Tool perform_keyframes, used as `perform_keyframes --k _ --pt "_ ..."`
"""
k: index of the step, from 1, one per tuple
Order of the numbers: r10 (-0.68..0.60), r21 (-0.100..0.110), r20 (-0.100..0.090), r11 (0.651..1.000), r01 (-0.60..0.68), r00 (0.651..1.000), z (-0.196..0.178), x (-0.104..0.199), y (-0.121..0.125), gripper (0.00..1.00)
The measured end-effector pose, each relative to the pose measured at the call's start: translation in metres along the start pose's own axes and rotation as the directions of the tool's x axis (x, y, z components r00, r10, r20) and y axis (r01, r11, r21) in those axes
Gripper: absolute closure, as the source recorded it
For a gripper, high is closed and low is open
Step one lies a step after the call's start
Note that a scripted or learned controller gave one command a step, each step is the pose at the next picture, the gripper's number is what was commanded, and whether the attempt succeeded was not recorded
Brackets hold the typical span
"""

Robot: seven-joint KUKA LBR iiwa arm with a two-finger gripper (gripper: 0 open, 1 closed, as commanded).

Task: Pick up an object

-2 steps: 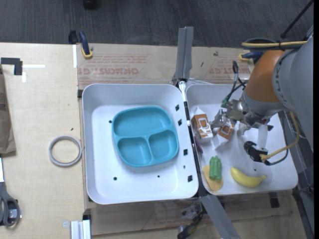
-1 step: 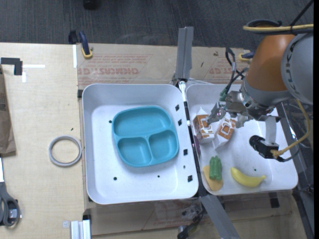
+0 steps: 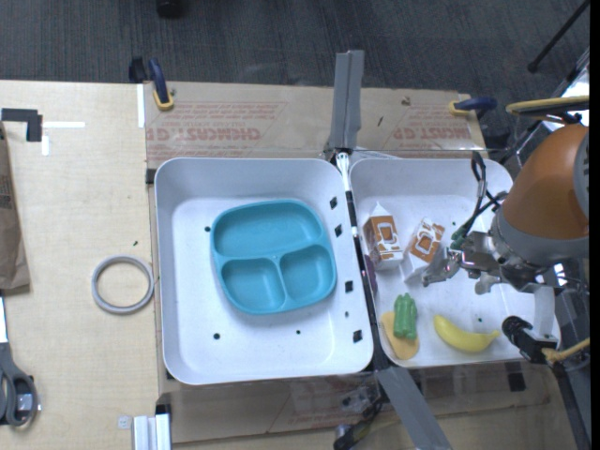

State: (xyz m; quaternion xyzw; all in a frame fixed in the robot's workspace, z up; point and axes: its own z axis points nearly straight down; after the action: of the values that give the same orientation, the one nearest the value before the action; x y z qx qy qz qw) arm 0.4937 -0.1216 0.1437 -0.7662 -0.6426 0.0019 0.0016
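Pale wood worktop, dark carpet along frame top. Gripper over right bin, near a carton; banana lower right. Jaws' state: cannot tell.

You are looking at a robotics lab or test cell, not a home. The pale plywood bench carries two shallow white plastic bins set side by side over a sheet of printed brown cardboard, which blue-and-yellow clamps pin at the back edge. A grey metal bar runs along the seam between the bins. Loose shop items lie on the wood: a ring of grey tape and steel scissors. Beyond the bench, dark grey carpet covers the floor.
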Motion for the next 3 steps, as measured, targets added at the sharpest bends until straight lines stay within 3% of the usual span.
perform_keyframes --k 1,2,3 --pt "-0.131 -0.004 0.001 0.991 0.131 0.991 0.044 0.029 0.076 0.00" --pt "-0.140 -0.005 0.002 0.990 0.140 0.990 0.051 0.031 0.112 0.00" --pt "-0.226 -0.006 0.001 0.974 0.226 0.974 0.051 0.004 0.059 0.00"
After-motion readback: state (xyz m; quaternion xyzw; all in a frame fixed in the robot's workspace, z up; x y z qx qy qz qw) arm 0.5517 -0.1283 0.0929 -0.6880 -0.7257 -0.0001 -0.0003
